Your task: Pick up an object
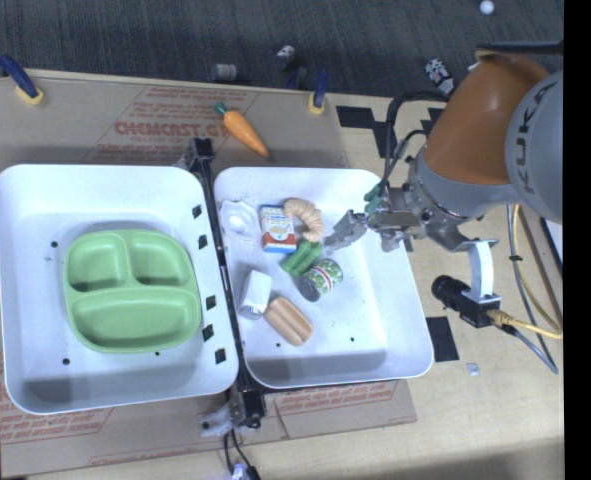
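The right bin (395,318) holds a cluster of small things: a white cup-like piece (238,217), a red and blue carton (276,227), a tan curved pastry (306,216), a green piece (301,259), a small can (321,278), a white block (255,292) and a hot dog bun (289,321). My gripper (347,228) reaches in from the right, low over the bin, just right of the pastry and above the can. Nothing shows between its fingers.
The left bin (25,268) carries a green divided tray (131,289). An orange carrot (244,132) lies on the cardboard behind the bins. Blue clamps (20,78) hold the cardboard's back edge. Bare bin floor lies at the right bin's front right.
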`<action>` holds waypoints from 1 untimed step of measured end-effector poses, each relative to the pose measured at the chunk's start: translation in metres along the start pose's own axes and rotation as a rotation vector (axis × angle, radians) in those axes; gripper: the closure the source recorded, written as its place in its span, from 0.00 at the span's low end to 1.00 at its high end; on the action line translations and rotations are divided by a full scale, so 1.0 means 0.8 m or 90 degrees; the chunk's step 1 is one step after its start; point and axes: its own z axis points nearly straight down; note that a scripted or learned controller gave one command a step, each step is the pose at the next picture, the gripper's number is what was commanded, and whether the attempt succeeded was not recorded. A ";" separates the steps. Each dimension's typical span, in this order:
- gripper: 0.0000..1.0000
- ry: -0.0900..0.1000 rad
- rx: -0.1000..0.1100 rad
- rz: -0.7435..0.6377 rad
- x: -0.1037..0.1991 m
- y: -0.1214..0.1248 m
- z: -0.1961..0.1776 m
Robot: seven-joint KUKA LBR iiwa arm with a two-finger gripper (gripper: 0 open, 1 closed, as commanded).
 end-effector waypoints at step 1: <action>0.00 0.000 -0.003 0.000 -0.042 0.003 0.156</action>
